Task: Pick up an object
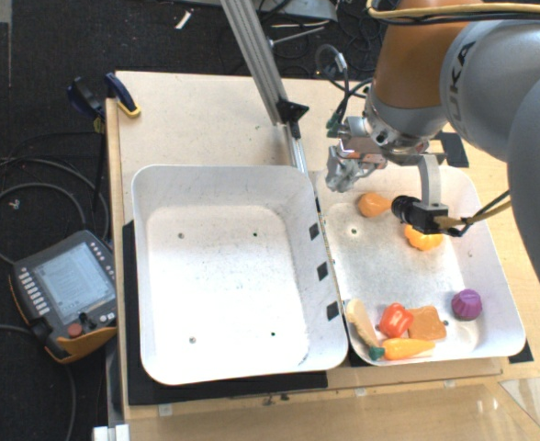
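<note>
My gripper (341, 175) hangs over the back left corner of the right bin (490, 274), with nothing visible between its fingers. An orange ball-like object (374, 204) lies just right of it on the bin floor. Further right lies a yellow-orange piece (423, 238), partly behind a black part. At the bin's front sit a red pepper (395, 320), a tan block (427, 323), a carrot (408, 347), a pale banana-like piece (363, 322) and a purple object (466, 304).
The left bin (160, 209) lies beside the right one. A slanted metal strut (256, 49) runs from the back down to between the bins. A teach pendant (66, 288) lies on the floor at left.
</note>
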You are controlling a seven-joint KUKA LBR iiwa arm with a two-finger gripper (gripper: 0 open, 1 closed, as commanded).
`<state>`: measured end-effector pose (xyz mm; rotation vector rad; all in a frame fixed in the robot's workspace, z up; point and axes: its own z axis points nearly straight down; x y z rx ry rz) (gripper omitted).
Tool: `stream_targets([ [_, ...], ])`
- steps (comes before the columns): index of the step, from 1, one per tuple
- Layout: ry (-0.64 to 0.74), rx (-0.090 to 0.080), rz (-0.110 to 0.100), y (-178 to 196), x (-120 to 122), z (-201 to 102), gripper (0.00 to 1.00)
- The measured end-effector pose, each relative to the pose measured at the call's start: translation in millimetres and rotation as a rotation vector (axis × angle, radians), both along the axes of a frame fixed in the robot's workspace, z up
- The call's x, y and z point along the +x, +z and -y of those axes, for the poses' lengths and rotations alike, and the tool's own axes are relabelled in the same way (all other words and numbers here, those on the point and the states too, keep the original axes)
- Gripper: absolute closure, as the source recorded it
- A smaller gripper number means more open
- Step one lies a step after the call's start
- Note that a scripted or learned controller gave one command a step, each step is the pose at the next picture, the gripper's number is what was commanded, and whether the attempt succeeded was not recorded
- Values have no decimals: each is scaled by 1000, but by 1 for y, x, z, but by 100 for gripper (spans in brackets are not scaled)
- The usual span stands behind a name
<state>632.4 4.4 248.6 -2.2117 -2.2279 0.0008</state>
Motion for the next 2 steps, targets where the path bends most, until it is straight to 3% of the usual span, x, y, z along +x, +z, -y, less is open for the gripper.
stream_targets([
  [2,0,0,-2,-5,-32,-92,100],
])
